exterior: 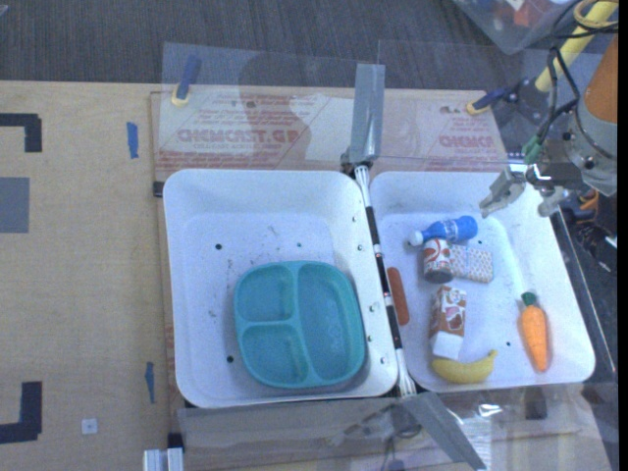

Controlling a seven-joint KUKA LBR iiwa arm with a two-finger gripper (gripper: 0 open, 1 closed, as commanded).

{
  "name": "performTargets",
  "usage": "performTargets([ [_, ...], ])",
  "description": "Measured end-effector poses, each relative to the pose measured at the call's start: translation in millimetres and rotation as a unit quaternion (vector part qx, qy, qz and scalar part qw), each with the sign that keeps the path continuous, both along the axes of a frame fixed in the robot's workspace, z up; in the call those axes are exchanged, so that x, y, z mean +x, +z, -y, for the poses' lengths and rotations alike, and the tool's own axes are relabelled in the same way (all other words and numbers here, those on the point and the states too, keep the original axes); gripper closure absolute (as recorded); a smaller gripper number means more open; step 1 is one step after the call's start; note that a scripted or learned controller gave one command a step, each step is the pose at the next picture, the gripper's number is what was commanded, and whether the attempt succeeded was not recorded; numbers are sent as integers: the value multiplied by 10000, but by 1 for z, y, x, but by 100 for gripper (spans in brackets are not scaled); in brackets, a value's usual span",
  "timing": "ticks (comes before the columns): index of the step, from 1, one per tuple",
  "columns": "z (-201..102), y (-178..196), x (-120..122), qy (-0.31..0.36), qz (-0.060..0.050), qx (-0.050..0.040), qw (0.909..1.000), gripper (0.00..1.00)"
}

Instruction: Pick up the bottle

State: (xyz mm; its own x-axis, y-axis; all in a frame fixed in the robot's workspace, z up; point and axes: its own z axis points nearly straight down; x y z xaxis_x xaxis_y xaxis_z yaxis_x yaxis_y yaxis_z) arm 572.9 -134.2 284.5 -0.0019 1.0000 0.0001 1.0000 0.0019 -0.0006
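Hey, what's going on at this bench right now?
A robot arm is reaching in from the right, its gripper open above the far edge of the right bin and holding nothing. The blue bottle it is meant to pick up lies on its side in that bin, just left of the gripper, untouched. Near it are a can, a small carton, a banana, a carrot and a hot dog. The left bin holds a teal divided tray.

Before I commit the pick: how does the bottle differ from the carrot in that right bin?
The bottle is blue with a white cap; the carrot is orange with a green top. The bottle lies slantwise near the bin's far end, close to the claw; the carrot lies lengthwise along the right wall, nearer the front. Both lie flat in the right bin.
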Motion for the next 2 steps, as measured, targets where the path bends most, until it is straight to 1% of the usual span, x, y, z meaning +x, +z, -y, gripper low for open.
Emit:
performTargets([
  [1,-27,-124,32,-88,-3,0,10000,0],
  [2,-37,-190,40,-32,91,-17,10000,0],
])
